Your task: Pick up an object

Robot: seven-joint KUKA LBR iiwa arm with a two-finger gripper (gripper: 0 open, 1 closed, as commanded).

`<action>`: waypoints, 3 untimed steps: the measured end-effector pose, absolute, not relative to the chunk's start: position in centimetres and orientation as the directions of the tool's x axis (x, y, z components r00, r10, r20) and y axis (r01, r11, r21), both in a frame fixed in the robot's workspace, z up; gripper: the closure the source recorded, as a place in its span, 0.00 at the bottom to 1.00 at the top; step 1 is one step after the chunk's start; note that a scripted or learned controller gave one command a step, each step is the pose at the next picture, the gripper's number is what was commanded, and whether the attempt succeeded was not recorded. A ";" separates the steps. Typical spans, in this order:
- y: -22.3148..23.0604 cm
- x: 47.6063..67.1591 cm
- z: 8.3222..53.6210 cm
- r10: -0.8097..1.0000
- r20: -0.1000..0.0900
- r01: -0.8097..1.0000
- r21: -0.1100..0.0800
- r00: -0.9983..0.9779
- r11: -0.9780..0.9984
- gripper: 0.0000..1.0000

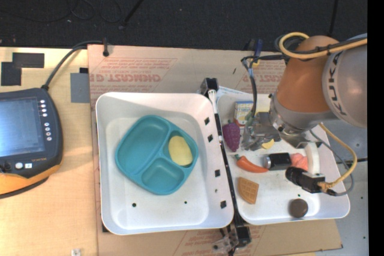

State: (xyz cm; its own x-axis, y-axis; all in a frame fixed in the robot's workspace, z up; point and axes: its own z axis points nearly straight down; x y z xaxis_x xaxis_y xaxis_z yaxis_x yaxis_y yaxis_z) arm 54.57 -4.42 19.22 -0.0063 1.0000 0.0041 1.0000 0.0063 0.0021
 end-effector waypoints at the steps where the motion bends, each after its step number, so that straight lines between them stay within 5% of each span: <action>1: -2.8 59.3 22.9 1.000 0.000 1.000 0.003 -0.002 0.002 1.00; 2: -5.5 63.4 32.6 1.000 -0.002 1.000 0.010 -0.002 0.002 1.00; 3: -12.4 64.3 22.9 1.000 -0.002 1.000 -0.006 0.005 -0.005 1.00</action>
State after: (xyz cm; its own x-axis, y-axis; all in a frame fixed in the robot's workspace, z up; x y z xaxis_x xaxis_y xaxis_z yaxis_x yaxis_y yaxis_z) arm 64.31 -12.43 22.91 0.0046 1.0000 -0.0016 1.0000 -0.0046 -0.0060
